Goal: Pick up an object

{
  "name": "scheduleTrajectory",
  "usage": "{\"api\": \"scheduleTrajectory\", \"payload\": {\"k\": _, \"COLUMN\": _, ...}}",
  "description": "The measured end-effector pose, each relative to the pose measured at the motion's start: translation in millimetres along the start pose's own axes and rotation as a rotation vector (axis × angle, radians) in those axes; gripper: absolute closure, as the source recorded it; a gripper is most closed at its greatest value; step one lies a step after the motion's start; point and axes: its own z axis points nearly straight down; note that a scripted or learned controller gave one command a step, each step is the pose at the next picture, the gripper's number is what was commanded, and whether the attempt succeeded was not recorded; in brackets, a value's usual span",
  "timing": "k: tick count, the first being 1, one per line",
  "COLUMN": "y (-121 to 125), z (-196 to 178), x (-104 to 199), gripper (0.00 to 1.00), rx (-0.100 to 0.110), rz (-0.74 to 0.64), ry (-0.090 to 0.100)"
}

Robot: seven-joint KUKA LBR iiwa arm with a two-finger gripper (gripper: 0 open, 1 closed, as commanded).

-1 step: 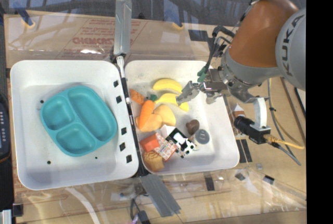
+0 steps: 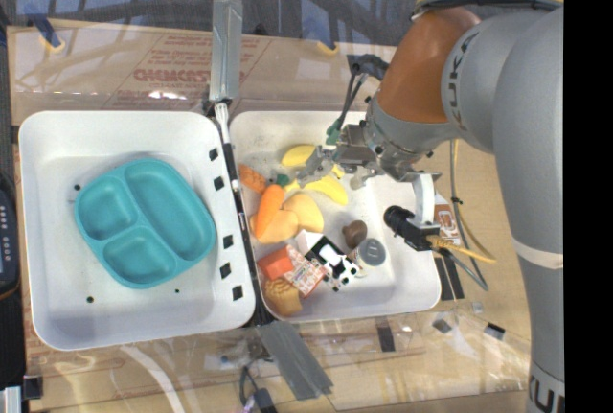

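Note:
The right bin holds a heap of toy food. A yellow banana lies at its middle, with a second yellow piece just right of it. My gripper hangs low over these two yellow pieces, reaching in from the right under the orange wrist band. Just below are an orange carrot and a pale peach-coloured fruit. I see nothing lifted off the heap.
Toward the front of the right bin lie a red box, a black-and-white cow toy, a brown egg shape, a grey disc and a brown biscuit. A teal divided plate lies in the left bin.

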Motion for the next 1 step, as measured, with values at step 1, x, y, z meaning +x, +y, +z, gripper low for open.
{"api": "scheduleTrajectory", "payload": {"k": 1, "y": 25.0, "z": 99.9, "x": -48.3, "gripper": 0.00, "rx": -0.011, "rz": 0.036, "ry": -0.001}}
